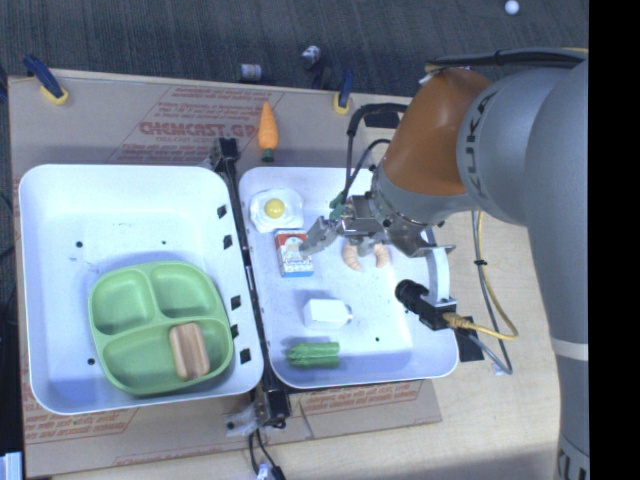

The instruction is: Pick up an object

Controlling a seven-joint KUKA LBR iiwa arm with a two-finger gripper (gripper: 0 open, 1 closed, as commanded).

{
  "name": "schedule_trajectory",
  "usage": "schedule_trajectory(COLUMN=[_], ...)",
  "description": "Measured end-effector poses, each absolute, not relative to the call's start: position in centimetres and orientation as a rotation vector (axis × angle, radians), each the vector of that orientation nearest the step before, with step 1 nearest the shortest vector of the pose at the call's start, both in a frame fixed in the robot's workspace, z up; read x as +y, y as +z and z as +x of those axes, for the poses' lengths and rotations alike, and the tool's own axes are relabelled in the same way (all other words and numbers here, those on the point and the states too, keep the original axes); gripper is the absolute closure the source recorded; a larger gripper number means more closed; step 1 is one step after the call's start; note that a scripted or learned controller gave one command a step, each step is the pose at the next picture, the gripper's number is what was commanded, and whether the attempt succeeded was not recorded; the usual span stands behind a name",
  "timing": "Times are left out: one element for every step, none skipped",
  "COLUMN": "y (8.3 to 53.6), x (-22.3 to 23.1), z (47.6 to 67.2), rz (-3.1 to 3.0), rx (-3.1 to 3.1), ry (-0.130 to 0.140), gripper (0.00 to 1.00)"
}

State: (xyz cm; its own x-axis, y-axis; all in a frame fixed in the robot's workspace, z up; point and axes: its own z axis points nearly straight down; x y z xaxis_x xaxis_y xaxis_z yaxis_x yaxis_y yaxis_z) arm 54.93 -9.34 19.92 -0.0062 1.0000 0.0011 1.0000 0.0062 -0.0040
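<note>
In the right bin (425,363) lie a fried egg (274,208), a small red and white carton (291,252), a white block (327,313), a green pod-like piece (313,352) and two pale orange shrimp-like pieces (353,256). My gripper (338,232) hangs low over the middle of this bin. It is just right of the carton and just above the shrimp pieces. The wrist hides much of what lies beneath it, and I see nothing held.
The left bin (60,198) holds a green divided tray (150,308) with a brown sausage-like piece (187,350) in one compartment. An orange carrot (267,126) lies on the cardboard behind the bins. A black cable fitting (420,303) sticks into the right bin.
</note>
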Motion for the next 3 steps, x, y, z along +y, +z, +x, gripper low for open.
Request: schedule_trajectory(y=[26.0, 19.0, 36.0], x=[-2.0, -7.4, -3.3], z=[61.5, 65.2, 65.7], rz=[-2.213, -2.214, -2.216], rx=[-2.228, -2.225, -2.231], ry=[0.001, 0.007, -0.004], gripper=[0.0, 0.0, 0.0])
